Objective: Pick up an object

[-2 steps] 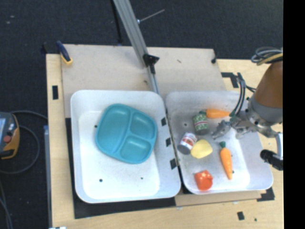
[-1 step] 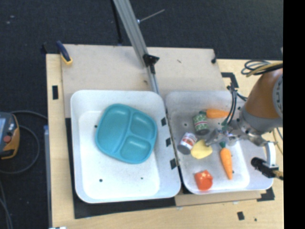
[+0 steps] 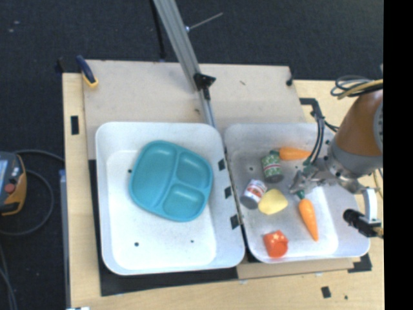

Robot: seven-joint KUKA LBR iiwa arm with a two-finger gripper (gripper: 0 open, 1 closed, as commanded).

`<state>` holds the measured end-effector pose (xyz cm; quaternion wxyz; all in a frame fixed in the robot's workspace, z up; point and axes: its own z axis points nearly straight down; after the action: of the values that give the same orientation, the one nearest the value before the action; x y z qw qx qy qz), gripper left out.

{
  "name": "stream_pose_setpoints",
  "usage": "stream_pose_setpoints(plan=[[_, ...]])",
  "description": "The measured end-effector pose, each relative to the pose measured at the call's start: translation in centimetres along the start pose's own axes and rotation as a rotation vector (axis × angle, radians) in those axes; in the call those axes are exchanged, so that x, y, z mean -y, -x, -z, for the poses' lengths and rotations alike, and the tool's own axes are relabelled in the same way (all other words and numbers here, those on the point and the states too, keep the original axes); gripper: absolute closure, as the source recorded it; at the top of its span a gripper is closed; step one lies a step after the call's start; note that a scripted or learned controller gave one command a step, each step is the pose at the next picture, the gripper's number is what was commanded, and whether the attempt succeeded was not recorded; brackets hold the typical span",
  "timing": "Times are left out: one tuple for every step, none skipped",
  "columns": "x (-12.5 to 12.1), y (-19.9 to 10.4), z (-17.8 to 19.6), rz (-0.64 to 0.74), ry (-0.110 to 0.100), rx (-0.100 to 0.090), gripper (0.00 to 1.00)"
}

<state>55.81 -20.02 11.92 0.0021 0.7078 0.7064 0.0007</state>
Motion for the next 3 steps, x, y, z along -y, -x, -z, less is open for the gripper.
stream_pose_setpoints(plan=[[0.0, 0.4, 6.5, 0.005, 0.004, 0.001, 1.00], [-0.2, 0.6, 11.9, 0.006, 0.004, 0.001, 1.00], [-0.4, 0.7, 15.9, 0.006, 0.002, 0.000, 1.00]])
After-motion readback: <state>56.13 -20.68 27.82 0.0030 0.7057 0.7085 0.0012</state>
